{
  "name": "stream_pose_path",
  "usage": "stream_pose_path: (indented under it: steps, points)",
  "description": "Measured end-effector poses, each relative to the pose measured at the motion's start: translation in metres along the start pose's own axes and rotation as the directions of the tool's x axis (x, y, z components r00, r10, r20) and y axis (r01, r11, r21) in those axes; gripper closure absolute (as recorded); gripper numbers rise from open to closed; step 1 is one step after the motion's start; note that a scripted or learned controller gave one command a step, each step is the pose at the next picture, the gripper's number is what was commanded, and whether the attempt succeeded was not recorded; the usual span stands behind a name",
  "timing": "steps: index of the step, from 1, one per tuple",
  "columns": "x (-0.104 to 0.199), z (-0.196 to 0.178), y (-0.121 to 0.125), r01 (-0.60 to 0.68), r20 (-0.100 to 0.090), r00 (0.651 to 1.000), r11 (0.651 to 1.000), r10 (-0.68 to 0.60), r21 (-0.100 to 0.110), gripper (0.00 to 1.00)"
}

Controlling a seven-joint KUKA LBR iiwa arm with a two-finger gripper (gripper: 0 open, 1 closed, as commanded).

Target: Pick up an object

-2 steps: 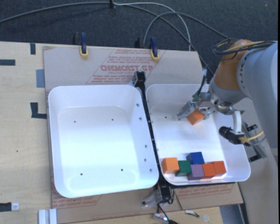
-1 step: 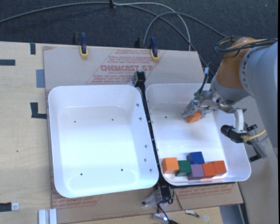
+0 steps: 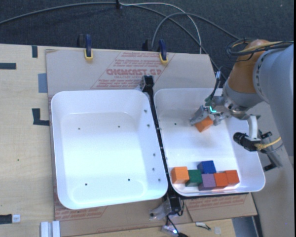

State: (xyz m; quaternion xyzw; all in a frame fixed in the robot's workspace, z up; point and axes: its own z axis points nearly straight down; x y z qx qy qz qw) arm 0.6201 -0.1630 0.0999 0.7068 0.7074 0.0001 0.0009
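- Camera view from above shows an orange block [image 3: 204, 126] pinched between the fingers of the gripper [image 3: 205, 118], raised over the upper middle of the right bin [image 3: 187, 142].
- That gripper is clenched on the block, with the grey arm [image 3: 266, 83] and its orange band [image 3: 244, 70] reaching in from the right.
- Near the bin's front wall lies a cluster of blocks: an orange cube [image 3: 179, 174], a green block [image 3: 194, 177], a blue block [image 3: 206, 167], a purple block [image 3: 208, 180] and two more orange blocks [image 3: 226, 178], all touching or just beside one another.
- Left bin [image 3: 103, 152] sits alongside, joined by a black divider [image 3: 155, 127].
- Both bins rest on a cardboard sheet [image 3: 128, 68] held by two clamps [image 3: 88, 48].
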Motion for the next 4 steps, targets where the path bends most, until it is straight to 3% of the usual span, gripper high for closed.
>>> stream_pose_path:
  steps: [1, 2, 3, 4]
  points:
    - [0.0, -0.01, 0.0, 0.0, 0.0, 1.0, 1.0, 0.0, 0.0, 1.0]
    - [0.145, -0.111, 0.022, 0.012, -0.005, 1.0, 1.0, -0.012, -0.007, 1.0]
    - [0.221, -0.205, 0.039, 0.006, -0.003, 1.0, 1.0, -0.006, -0.007, 1.0]
    - [0.217, -0.2, 0.038, 0.0, 0.0, 1.0, 1.0, 0.0, 0.002, 0.0]
